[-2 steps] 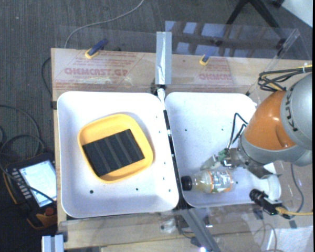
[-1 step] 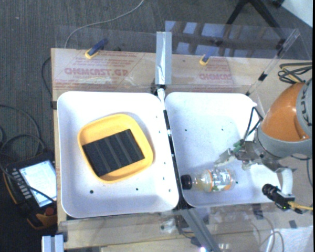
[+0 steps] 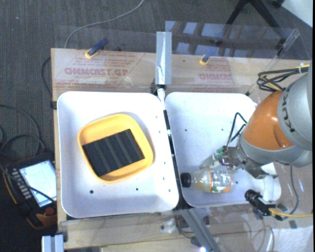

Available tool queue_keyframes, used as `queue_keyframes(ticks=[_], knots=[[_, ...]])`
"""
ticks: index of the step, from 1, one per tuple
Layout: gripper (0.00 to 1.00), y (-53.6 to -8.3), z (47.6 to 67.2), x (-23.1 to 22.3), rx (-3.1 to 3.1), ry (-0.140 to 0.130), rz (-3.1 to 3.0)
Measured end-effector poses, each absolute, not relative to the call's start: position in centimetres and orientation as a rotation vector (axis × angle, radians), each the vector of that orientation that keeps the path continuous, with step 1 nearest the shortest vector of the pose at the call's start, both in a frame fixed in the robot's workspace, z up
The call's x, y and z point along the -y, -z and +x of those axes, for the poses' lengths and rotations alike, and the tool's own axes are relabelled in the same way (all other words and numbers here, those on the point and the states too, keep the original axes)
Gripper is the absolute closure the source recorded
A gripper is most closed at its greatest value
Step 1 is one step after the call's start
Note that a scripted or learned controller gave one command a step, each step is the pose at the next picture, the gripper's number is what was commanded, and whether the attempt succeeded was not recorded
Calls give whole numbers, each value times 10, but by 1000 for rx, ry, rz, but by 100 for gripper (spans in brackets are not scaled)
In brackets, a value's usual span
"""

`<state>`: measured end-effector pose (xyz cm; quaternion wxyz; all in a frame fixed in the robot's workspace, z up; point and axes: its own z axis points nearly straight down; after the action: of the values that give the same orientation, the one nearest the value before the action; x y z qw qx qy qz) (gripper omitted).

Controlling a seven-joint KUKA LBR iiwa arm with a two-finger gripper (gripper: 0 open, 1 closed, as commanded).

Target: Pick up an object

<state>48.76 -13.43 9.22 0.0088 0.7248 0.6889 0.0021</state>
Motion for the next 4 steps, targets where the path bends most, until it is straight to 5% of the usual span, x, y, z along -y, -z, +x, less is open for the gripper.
queue_keyframes(ticks=[1, 2, 3, 4], knots=[[0, -92, 490, 103, -2295, -10, 2111], [100, -104, 492, 101, -2297, -20, 2110], [0, -104, 492, 101, -2298, -20, 2110], [0, -121, 483, 181, -2311, 4, 2126]])
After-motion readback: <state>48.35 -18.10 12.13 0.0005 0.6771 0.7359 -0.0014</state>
